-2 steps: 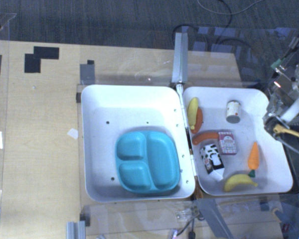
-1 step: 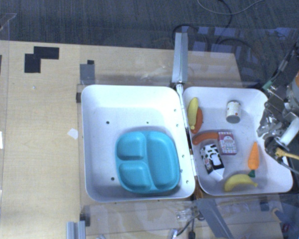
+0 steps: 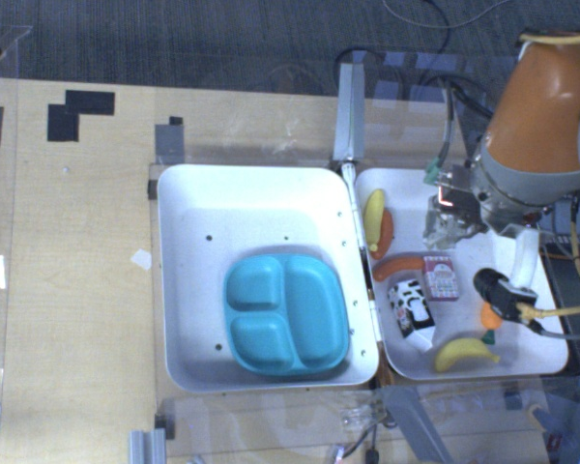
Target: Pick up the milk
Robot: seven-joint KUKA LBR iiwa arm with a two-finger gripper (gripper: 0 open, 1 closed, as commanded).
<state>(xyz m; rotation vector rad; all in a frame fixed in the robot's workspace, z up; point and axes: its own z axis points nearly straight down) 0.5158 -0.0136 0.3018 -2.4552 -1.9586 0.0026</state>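
Camera view: milk [image 3: 412, 307] lies in right bin [image 3: 551, 361], center-left, touching pink carton [image 3: 441, 278] at its 1 o'clock. Hand [image 3: 449, 222] hovers at milk's 12 o'clock, grip state unclear. Sausage [image 3: 398, 264] crowds milk's top; banana [image 3: 465, 353] at 5 o'clock. Room left toward bin wall.

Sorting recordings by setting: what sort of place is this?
Likely a robotics lab bench: two white bins on a wooden bench, a grey-and-orange arm over toy food like the milk carton, cables on carpet.
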